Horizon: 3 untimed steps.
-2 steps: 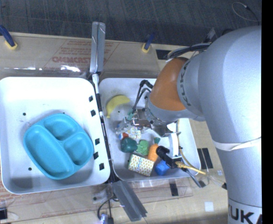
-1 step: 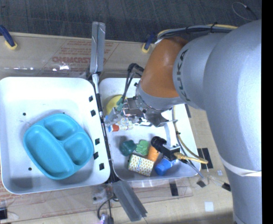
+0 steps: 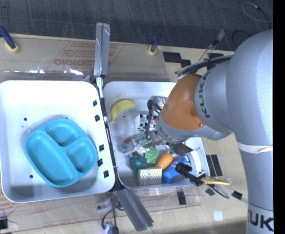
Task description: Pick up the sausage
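Over the right-hand shallow white plastic bin (image 3: 132, 89), the grey arm with its glossy orange band (image 3: 181, 108) is hanging low, and the claw (image 3: 148, 123) is pointing down into the clutter at the bin's middle. The wrist is hiding it from above, so I cannot tell how far open it is or whether it is gripping anything.

Judging by the pose, the arm is working through the reach-and-descend step; nothing is visibly lifted. The sausage (image 3: 132, 143) is, by my best reading, the small reddish-brown piece lying just left of and below the claw, though it is too small to be sure. The next move is calling for a short shift toward that piece and a clean closure on it alone.

Smooth toy shapes are crowding it: a curved yellow banana (image 3: 123, 107), a knobbly green piece (image 3: 150, 156), a tapered orange carrot (image 3: 164, 160) and a printed cardboard box (image 3: 149, 176). A matte turquoise divided plate (image 3: 59, 152) is sitting in the left white bin (image 3: 15, 96).
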Each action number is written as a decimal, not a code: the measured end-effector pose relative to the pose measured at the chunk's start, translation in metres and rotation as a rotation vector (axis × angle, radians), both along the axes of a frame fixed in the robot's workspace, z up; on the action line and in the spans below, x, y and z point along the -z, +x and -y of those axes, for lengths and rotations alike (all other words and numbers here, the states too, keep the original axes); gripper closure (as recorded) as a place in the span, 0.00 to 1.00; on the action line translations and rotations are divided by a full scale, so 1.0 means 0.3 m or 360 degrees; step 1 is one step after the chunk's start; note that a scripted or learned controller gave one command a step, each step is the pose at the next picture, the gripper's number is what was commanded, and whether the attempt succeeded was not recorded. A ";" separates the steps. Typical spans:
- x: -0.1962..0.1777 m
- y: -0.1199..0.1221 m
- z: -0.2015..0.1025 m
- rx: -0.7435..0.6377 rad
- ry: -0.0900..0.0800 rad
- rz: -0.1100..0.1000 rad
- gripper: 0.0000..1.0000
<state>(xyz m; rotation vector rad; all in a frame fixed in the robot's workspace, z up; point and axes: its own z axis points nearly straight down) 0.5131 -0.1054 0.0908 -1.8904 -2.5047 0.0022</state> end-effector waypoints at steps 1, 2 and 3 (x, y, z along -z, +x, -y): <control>-0.336 0.002 -0.094 -0.0222 -0.0001 0.0004 1.00; -0.336 0.001 -0.093 -0.0221 -0.0001 0.0004 0.00; -0.261 0.031 -0.001 -0.0324 0.0001 -0.0001 0.00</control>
